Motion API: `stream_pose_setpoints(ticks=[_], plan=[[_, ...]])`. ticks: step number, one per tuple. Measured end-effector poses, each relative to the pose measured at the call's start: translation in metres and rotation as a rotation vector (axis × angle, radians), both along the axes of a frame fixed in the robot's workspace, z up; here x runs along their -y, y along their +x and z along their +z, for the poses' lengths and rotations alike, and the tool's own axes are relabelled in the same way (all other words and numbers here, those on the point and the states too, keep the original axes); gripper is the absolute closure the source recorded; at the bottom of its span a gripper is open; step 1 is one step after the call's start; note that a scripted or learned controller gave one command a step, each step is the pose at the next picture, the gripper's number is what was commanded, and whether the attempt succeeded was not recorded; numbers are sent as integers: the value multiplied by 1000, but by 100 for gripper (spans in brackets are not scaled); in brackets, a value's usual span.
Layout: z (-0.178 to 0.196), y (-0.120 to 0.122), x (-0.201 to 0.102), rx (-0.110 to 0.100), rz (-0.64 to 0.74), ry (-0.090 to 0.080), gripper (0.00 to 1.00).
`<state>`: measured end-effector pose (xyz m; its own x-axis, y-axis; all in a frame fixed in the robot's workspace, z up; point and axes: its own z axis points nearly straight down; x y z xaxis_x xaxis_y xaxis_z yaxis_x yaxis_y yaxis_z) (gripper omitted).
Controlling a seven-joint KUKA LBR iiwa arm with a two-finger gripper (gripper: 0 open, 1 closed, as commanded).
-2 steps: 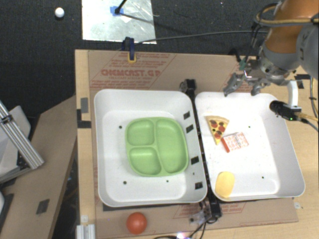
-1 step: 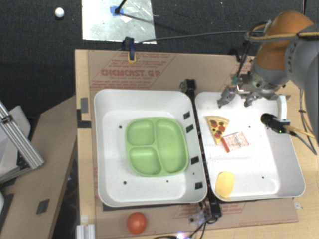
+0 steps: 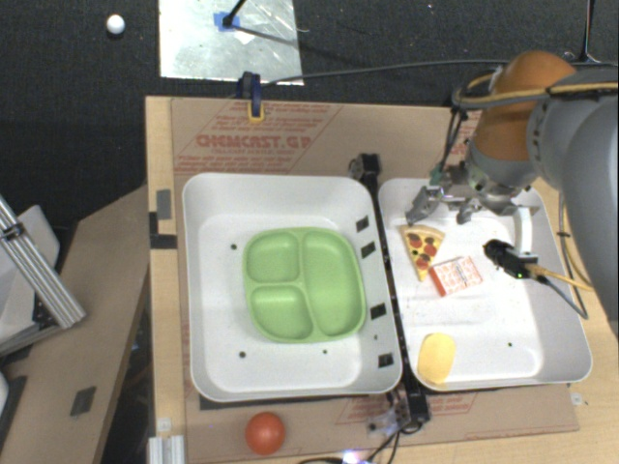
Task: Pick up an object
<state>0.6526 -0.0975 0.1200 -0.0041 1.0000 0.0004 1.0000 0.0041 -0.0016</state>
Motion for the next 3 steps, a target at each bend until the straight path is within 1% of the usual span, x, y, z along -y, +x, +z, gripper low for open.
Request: stream_pose_setpoints(ticks=[1, 2, 3], plan=[[-37, 0, -1, 1, 0, 0, 0], [-24, 2, -1, 7, 1, -1, 100], [25, -2, -8, 7, 0, 0, 100]])
